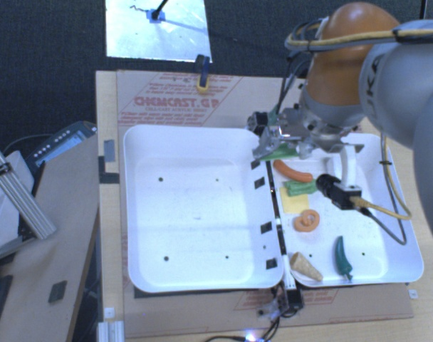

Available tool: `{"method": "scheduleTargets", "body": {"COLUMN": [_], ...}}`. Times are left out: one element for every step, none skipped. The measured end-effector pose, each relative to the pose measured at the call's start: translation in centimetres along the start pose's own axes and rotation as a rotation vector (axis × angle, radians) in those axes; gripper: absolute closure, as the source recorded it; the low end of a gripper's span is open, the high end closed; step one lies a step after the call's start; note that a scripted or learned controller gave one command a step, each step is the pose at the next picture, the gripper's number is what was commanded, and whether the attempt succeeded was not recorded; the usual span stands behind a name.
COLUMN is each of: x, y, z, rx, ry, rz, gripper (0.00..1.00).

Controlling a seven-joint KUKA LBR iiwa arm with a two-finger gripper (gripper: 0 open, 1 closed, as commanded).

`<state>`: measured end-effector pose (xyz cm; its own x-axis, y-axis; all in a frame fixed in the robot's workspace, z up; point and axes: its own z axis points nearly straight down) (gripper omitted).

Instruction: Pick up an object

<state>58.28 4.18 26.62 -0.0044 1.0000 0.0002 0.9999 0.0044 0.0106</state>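
Objects (295,206) for the task are six small toy-food pieces, and all of them lie in the right bin (398,262), along its left half. The worktop (174,97) is a pale board with red print on it, and it carries both white bins side by side, touching along a middle seam. The arm (394,84) is grey with an orange band (348,38), and it reaches in from the right over the far part of the right bin. The left bin (195,191) is shallow, with rounded corners. The gripper (273,145) hangs at the far left corner of the right bin, close to the seam; whether it is open or closed I cannot tell. A small green shape (283,150) shows just under it, too hidden to say what it is or whether it is held. Of the pieces, the longest is a red-orange sausage (293,170), lying at a slant just on the near side of the gripper. After it comes a flat yellow slice (298,201), nearly square, and a green block (299,188) touches its far edge. A dark green pepper (342,255), slim and a little curved, lies apart from the others toward the near rim. A beige cone (305,266) lies at the near left corner, beside the seam. The smallest is an orange ring (307,221), between the yellow slice and the beige cone.
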Motion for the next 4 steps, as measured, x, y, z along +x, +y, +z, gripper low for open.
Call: {"method": "scheduleTargets", "body": {"x": [-2.1, 1.1, 3.9, 9.8], "y": [-0.6, -2.7, -1.0, 0.1], "z": [5.3, 3.3, 3.2, -18.1], "rx": [0.013, 0.01, 0.008, -0.009], "ry": [-0.001, 0.001, 0.001, 0.006], "rz": [0.005, -0.002, -0.002, -0.006], "gripper": [1.0, 1.0, 1.0, 1.0]}}
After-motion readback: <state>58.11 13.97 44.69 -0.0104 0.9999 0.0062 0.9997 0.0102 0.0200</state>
